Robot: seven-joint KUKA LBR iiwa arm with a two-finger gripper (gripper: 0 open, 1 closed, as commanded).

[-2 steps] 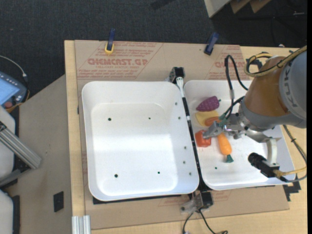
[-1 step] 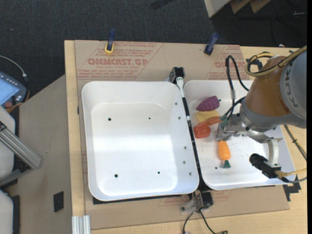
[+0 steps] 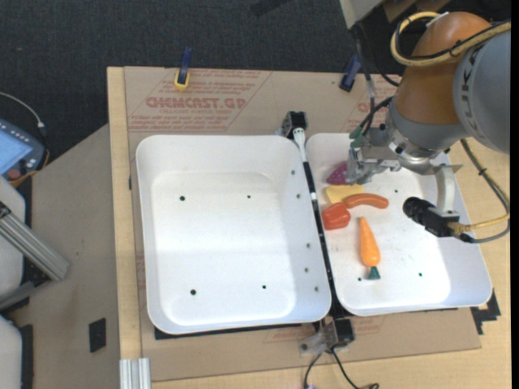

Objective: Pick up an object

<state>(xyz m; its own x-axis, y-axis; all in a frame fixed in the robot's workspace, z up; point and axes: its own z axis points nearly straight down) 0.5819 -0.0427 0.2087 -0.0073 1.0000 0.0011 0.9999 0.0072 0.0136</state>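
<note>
Plainly, the cardboard sheet (image 3: 203,100) reads "CHEMCAST GP" in red.

The single fixed camera looked down at a slant from above the near side of the worktop (image 3: 211,87), far enough back to take in both white bins: the left bin (image 3: 154,217) and the right bin (image 3: 422,290). The arm (image 3: 442,79) entered from the right, at the far corner.
</note>
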